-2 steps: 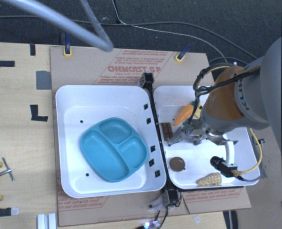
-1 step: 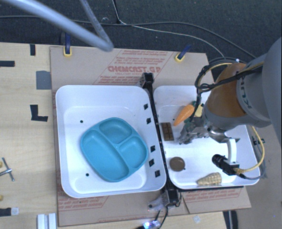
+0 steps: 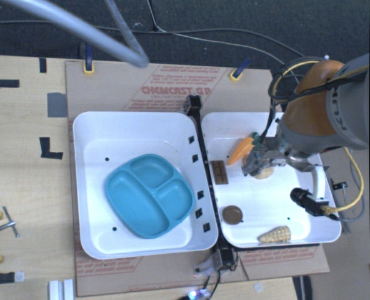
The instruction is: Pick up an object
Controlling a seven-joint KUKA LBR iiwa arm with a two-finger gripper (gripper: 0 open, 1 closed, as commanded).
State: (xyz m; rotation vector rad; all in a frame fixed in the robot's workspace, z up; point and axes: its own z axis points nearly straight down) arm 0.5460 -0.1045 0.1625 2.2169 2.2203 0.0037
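On the far left, the wooden bench top [image 3: 22, 186] carries black tape marks and a few small metal pieces at its lower edge. A brown cardboard sheet [image 3: 172, 86] with red print lies under both bins and is held at its upper edge by two clamps with yellow ends.

The left bin [image 3: 85, 127] holds one item: a blue divided plate [image 3: 149, 194], lying flat near the bin's centre and turned at an angle to the walls. A black divider [image 3: 200, 167] runs between the two bins.

The right bin [image 3: 310, 233] holds several small things. A brown rectangular block [image 3: 219, 172] lies close to the divider wall. Below it, a round brown disc [image 3: 232, 214] rests on the floor, apart from the block. A tan ridged cone [image 3: 275, 234] lies on its side near the bin's lower wall. An orange carrot-shaped piece [image 3: 240, 149] lies tilted in the upper middle of the bin, just beside my gripper.

My gripper [image 3: 258, 164] is down inside the right bin, immediately right of the carrot piece. A pale rounded object [image 3: 264, 172] sits directly beneath its tip. I cannot tell whether the fingers are spread or closed, nor whether anything is between them; the wrist hides that. My arm [image 3: 322, 105], grey with its orange band, reaches in from the right, with yellow and black cables looped around it.
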